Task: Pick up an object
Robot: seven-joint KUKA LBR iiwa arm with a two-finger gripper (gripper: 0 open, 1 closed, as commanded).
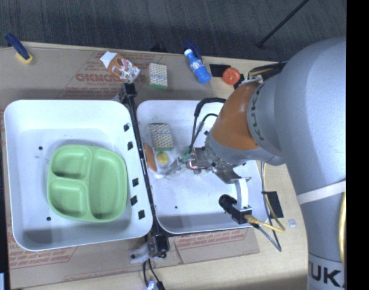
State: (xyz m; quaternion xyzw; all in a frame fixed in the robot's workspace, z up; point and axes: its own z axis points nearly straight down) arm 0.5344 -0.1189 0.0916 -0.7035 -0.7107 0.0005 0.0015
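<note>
Jaws of the grey arm's gripper (187, 161), their state impossible to tell, hover low over a small yellow object (163, 158) and orange item (150, 156) by the left wall of the right-hand white bin (190, 222), the reach seemingly under way, a clean closing and lift judged next.

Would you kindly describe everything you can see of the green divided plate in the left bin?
The green plate is pale green, looks like matte plastic, and has rounded corners. Raised ridges split it into three compartments: two smaller ones on the view's left and a longer one on the right. It lies flat, right way up, on the floor of the left bin, slightly below centre. Nothing sits in it, and it appears clear of the bin walls.
</note>
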